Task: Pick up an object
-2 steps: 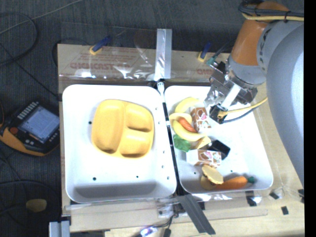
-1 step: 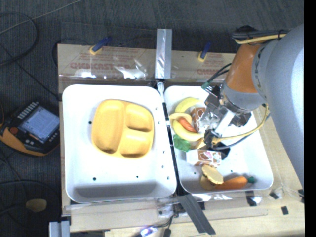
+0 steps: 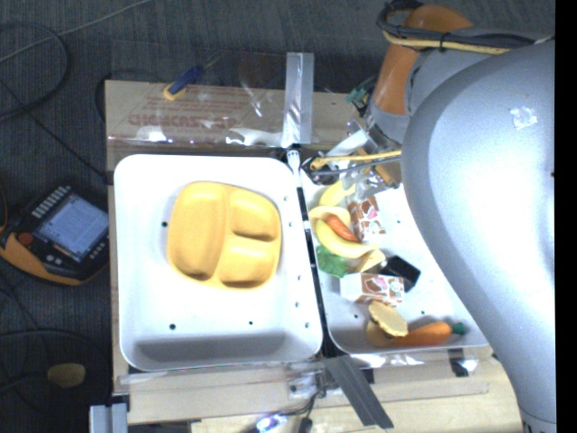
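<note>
Grey bulk of my arm [image 3: 487, 224] looms over right bin [image 3: 442, 282]. My hand [image 3: 361, 156] at bin's far edge, grip state cannot tell. Carrot [image 3: 422, 334], banana [image 3: 335, 234], small cartons in right bin. Yellow tray [image 3: 224, 233] in left bin [image 3: 144, 323].

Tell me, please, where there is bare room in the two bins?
Left white bin: bare floor rings the yellow divided tray, widest along its near wall. Right white bin: crowded with the banana, orange carrot and small packets.
</note>
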{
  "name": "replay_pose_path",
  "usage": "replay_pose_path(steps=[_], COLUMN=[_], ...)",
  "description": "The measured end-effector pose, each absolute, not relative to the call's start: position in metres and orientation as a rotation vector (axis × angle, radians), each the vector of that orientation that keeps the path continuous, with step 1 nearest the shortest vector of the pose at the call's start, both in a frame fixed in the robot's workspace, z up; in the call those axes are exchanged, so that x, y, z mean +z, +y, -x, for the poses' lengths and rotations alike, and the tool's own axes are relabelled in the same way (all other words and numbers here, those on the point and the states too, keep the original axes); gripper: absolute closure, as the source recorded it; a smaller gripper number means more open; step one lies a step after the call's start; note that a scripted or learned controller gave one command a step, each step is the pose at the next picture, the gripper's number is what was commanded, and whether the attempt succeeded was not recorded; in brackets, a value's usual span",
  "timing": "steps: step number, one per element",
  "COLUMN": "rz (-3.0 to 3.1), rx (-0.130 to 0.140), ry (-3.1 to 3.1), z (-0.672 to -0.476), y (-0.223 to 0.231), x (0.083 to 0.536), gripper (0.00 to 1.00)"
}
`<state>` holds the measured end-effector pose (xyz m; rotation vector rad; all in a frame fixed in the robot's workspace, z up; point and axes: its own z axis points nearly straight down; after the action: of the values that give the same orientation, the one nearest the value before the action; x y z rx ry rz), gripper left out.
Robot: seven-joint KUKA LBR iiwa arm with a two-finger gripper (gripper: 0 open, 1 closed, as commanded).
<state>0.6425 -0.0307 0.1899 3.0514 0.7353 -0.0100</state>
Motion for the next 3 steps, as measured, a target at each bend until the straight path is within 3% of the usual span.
replay_pose_path(steps=[1, 2, 3], rz=[-3.127, -3.127, -3.121], rx=[-0.009, -0.007, -0.009], ry=[0.326, 0.331, 0.33], z=[-0.617, -0.659, -0.66], y=[-0.027, -0.03, -0.064], x=[0.182, 0.267, 0.222], gripper=[1.0, 1.0, 1.0])
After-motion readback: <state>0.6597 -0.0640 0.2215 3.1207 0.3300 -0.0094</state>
